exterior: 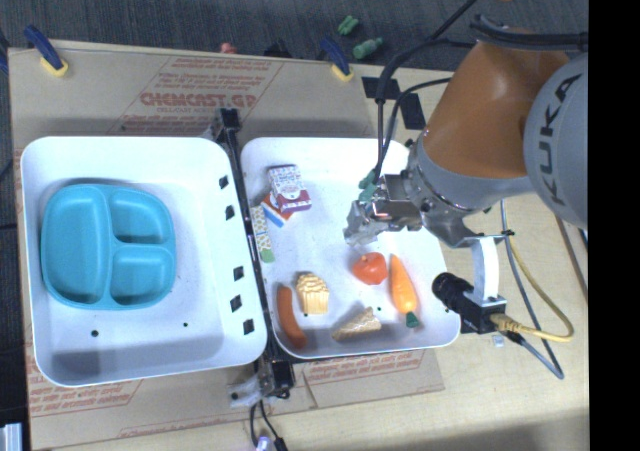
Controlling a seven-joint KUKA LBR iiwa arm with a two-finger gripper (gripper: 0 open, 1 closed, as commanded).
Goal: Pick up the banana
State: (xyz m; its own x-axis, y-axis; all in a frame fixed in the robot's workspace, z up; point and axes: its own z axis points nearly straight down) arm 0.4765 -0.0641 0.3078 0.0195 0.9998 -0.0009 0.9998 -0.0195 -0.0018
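My gripper is low over the middle of the right bin, just above and left of a red tomato. Nothing can be made out in its grasp. The grey and orange arm reaches in from the right and covers the bin's back right corner and whatever lies under it.
The right bin holds an orange carrot, a small carton, a fries toy, a sausage and a tan wedge. A blue divided plate lies in the left bin.
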